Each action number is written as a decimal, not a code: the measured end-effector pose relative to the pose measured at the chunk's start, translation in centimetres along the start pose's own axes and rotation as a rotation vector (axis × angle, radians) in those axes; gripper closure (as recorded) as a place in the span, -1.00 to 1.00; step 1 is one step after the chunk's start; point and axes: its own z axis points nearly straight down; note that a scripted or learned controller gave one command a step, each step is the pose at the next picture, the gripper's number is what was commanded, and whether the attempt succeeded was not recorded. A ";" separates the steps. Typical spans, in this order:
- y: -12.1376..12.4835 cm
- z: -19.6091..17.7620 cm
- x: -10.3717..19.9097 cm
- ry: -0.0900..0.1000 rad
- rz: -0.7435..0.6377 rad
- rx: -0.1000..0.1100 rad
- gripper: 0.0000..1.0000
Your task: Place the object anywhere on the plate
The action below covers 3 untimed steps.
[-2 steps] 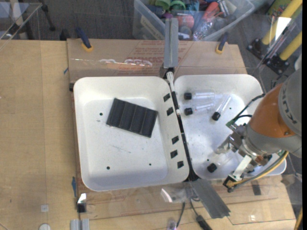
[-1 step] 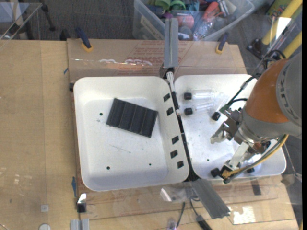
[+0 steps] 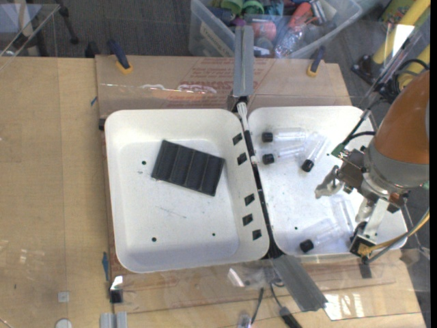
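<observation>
One camera watches me from above, fixed over the counter [image 3: 41, 183] and tilted down at a slant, so the far edge sits at the top of its picture and the near edge at the bottom. It stands far enough back to take in both white bins whole: the left bin [image 3: 123, 183] around the middle, the right bin [image 3: 287, 197] toward the right. My arm [image 3: 410, 135] comes in from the right edge, cut off by the frame there

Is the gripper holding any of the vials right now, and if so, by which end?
Cannot be told. The gripper sits over the right bin among clear vials, but whether one is gripped is unclear.
</observation>
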 end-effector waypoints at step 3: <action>1.4 -1.4 -2.0 -0.001 -0.110 0.000 -1.00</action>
